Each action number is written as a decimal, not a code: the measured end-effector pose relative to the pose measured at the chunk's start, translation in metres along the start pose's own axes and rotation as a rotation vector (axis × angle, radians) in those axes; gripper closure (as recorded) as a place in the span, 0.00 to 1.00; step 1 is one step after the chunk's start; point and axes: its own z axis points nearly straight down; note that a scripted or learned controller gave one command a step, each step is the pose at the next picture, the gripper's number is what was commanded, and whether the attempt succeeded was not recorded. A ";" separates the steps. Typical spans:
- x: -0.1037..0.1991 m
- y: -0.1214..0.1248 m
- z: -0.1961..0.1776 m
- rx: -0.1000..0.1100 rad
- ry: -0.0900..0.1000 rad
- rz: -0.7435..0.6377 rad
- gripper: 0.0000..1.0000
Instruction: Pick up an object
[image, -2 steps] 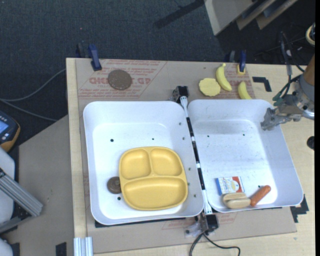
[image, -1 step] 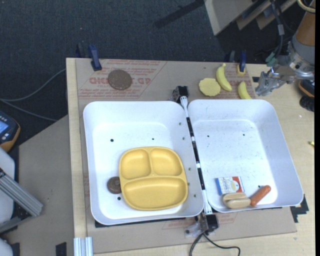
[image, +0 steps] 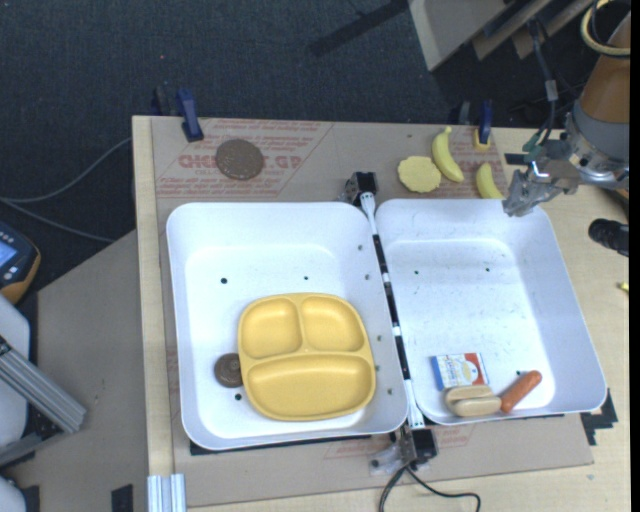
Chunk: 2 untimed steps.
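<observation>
The gripper (image: 522, 200) hangs over the right bin's (image: 560, 290) far rim; I cannot tell its opening. Far below it, the hot dog (image: 520, 391) lies diagonally, pointing up-right.

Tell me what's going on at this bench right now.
A robot arm reaches in from the right, its gripper hanging over the far rim of the right bin with nothing in it. That bin holds a small carton, a bun and a hot dog near its front. The left bin holds a yellow divided plate.
</observation>
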 end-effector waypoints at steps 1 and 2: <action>0.027 -0.006 0.114 0.004 0.002 -0.003 1.00; 0.075 0.010 0.028 -0.016 -0.002 -0.007 1.00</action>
